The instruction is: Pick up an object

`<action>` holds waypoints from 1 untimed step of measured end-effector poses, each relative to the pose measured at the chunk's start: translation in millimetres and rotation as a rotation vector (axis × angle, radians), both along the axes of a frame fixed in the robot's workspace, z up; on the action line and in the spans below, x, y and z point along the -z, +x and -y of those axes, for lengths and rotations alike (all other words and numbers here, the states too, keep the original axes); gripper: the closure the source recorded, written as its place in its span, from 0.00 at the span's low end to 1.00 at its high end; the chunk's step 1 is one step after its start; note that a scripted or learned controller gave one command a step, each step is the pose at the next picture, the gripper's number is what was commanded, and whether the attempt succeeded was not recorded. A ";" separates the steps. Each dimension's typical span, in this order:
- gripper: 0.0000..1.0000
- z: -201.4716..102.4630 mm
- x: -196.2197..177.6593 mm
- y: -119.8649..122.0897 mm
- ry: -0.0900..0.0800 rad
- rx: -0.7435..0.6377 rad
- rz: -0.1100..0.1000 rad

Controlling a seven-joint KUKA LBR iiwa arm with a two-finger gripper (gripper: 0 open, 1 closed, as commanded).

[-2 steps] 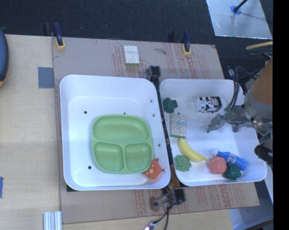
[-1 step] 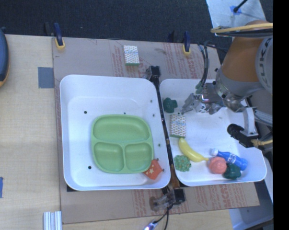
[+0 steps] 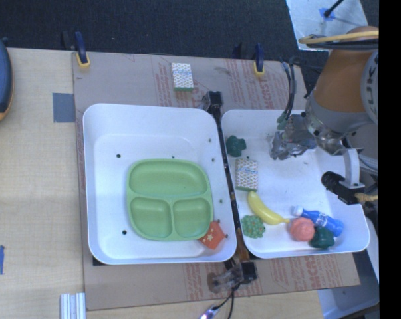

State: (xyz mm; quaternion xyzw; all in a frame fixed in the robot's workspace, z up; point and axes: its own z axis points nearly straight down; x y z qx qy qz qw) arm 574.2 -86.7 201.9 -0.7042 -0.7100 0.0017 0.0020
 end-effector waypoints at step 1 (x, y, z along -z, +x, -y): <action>1.00 -48.6 -5.6 -1.4 0.000 0.001 0.000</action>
